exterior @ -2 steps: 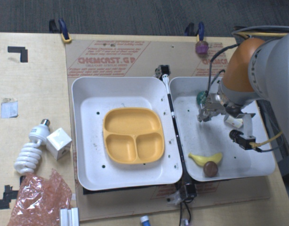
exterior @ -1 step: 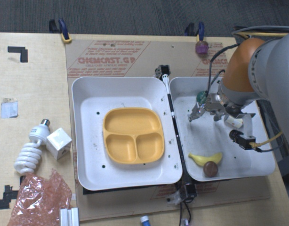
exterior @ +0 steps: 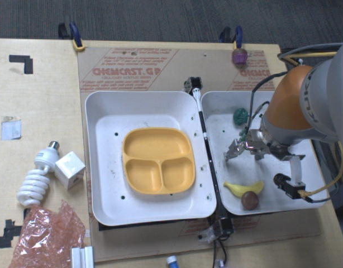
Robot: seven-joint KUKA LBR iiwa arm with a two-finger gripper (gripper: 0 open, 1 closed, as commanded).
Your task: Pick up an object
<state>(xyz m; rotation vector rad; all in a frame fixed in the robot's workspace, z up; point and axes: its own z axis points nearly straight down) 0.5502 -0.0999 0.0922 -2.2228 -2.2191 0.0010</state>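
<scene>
In the right bin (exterior: 216,108) lie a yellow banana (exterior: 242,188), a brown round object (exterior: 249,200) touching the banana's near side, and a small green object (exterior: 240,116) near the far wall. My gripper (exterior: 243,151) hangs over the bin's bare middle, between the green object and the banana. It is open, with nothing between its fingers. The grey arm with its orange band (exterior: 286,102) covers the right part of this bin.
The left bin (exterior: 104,200) holds a yellow three-compartment plate (exterior: 158,161). On the bench to the left are a spiral light bulb (exterior: 37,178), a white cube (exterior: 70,169) and a crumpled pink plastic bag (exterior: 48,236). A purple object (exterior: 239,56) sits behind the right bin.
</scene>
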